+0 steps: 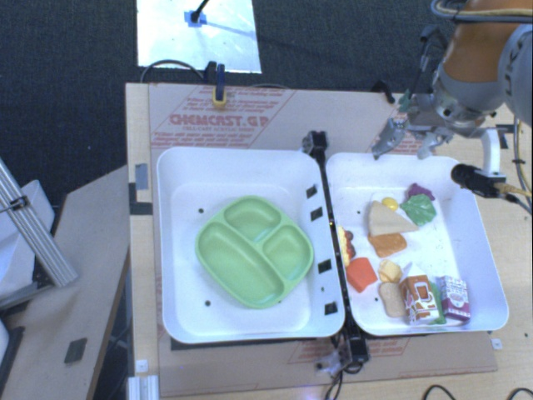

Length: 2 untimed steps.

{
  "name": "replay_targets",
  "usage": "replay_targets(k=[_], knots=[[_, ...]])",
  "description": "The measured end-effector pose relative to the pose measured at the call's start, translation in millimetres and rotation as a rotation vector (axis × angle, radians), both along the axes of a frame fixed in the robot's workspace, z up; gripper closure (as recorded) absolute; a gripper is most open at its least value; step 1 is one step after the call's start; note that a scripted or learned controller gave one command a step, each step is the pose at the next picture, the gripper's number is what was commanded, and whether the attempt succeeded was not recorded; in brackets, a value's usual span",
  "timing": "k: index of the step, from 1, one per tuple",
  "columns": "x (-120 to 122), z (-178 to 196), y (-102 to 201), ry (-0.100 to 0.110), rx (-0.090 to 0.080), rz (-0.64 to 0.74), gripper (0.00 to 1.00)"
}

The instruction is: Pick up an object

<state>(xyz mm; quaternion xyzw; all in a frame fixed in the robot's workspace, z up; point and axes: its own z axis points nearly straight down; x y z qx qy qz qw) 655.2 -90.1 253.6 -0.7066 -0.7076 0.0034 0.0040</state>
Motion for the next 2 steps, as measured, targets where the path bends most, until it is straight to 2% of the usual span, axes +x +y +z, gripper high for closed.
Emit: replay_targets(k=[1, 2], knots=[[2, 8, 0, -0.012, -0.001, 0.002, 0.0], [-2, -48, -8, -0.009, -0.001, -0.001, 0.0]])
